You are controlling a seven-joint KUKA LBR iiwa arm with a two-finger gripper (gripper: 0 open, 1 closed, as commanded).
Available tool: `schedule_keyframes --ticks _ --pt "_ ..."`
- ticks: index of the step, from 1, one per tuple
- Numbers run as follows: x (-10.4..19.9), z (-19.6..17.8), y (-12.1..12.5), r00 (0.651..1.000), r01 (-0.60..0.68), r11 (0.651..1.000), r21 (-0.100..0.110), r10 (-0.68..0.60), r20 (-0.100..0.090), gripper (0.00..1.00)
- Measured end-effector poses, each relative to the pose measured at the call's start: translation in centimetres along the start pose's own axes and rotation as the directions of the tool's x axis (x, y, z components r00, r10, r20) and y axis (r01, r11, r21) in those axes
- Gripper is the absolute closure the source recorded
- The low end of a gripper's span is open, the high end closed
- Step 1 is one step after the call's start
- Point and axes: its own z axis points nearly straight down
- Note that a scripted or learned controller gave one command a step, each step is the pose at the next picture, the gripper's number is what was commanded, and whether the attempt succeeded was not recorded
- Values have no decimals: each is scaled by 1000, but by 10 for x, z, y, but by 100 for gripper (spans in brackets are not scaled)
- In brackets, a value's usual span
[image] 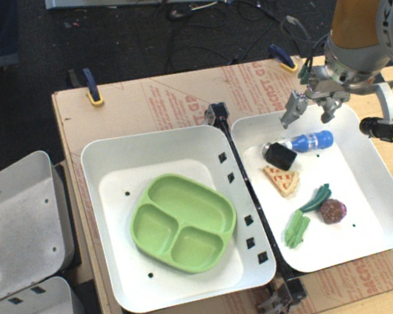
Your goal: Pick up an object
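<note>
Operator: State the condition of the gripper.

Technician: The gripper hangs above the far edge of the right bin with its fingers spread and nothing between them. It is released.

Operator: Which objects lie nearest to it?

Technician: The blue bottle lies on its side just below the gripper, near the far edge of the bin. A black block sits just beside the bottle's white cap end, and a pizza slice toy touches the block on the near side. A green vegetable toy and a dark red berry-like toy lie toward the near edge. The left bin carries a green divided plate.

Operator: How should the pick be executed?

Technician: The bottle appears to be the closest candidate. The fingers should straddle its narrow width, descend over its free end away from the block, and close only once low enough to bracket the body.
</note>
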Motion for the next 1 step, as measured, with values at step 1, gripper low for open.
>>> schedule_keyframes --ticks 1 --pt "0 -8 3 1000 2 1000 -13 -2 2 0"
